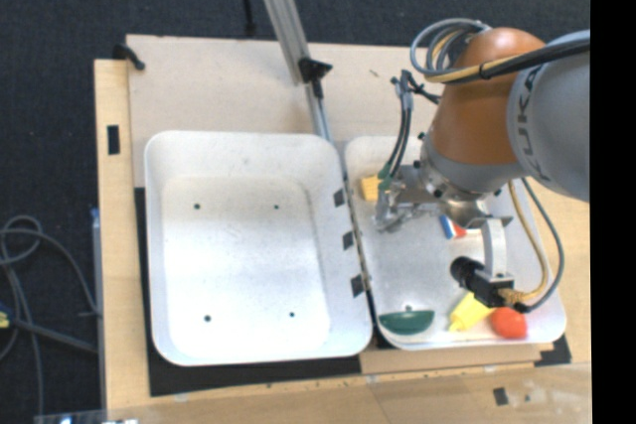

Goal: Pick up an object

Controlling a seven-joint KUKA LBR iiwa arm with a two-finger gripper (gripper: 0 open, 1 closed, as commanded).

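The gripper (390, 212) hangs low in the right bin (417, 263), near its far left corner; whether it is spread or pressed together cannot be told. Just beside it lies a small yellow block (370, 188), likely light and stiff, best pinched across its flat sides. Along the near rim sit a green piece (407, 320), a yellow wedge (465, 315) and a red ball (509, 323), which would probably roll.

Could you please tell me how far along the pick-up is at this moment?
Done: the arm is over the right bin, its gripper low near a yellow block. In hand: nothing visibly held. Left: the grasp and lift; a green piece, yellow piece and red ball lie untouched.
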